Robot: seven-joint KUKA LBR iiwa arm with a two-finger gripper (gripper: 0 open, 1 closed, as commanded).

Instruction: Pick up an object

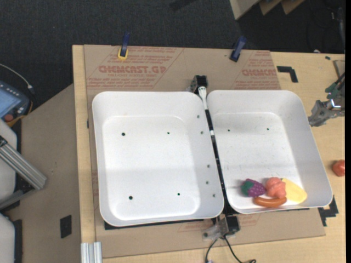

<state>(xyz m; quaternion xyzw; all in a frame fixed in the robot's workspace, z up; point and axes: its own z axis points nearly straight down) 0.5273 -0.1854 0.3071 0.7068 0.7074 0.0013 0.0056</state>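
Note:
Several small toy foods lie bunched in the near right corner of the right bin (258,114): a purple bunch of grapes (253,188), a pink-orange piece (276,187), a yellow piece (296,193) and an orange sausage-shaped piece (270,201). They touch one another. My gripper (327,109) shows as a grey metal part at the right edge of the view, just outside the right bin's right rim. It is well away from the toys and nothing is seen in it.
The left bin (148,158) sits beside the right one, with a black seam and clips between them. A small orange object (339,168) lies on the bench right of the right bin. Blue clamps (238,48) hold the cardboard at the far edge.

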